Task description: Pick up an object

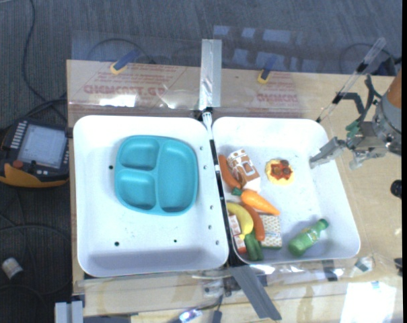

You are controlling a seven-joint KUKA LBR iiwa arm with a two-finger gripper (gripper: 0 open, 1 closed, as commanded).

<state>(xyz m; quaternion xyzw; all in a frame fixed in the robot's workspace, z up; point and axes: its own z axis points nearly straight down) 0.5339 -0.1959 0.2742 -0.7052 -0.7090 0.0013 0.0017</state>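
At the far left, off the worktop (pixel 190 79), an orange-edged handheld unit (pixel 31 155) lies on the dark carpet. The left bin (pixel 95 247) holds a turquoise plate (pixel 156 173) with three moulded compartments, smooth plastic with rounded corners, lying flat near the bin's middle; it looks like the destination for whatever gets lifted.

The right bin (pixel 324 200) carries the toy food, and most of it crowds along the left wall, probably where the shallow sloped sides let it slide together. There is a reddish sausage (pixel 225 171) against the wall, a small white printed carton (pixel 243 168) touching it, an orange carrot (pixel 260 202) tapering to the right, a yellow banana (pixel 240 217), and a dark green piece (pixel 253 249) beside a speckled packet (pixel 273 233). Standing apart are a round yellow pastry with a red centre (pixel 280 171) and a glossy green bottle (pixel 307 237) lying tilted near the front right corner; these two isolated items seem the easiest picks.

At the right edge the tool (pixel 324 155) hovers over the bin's right rim, carrying nothing; whether its fingers are spread or closed I cannot tell.
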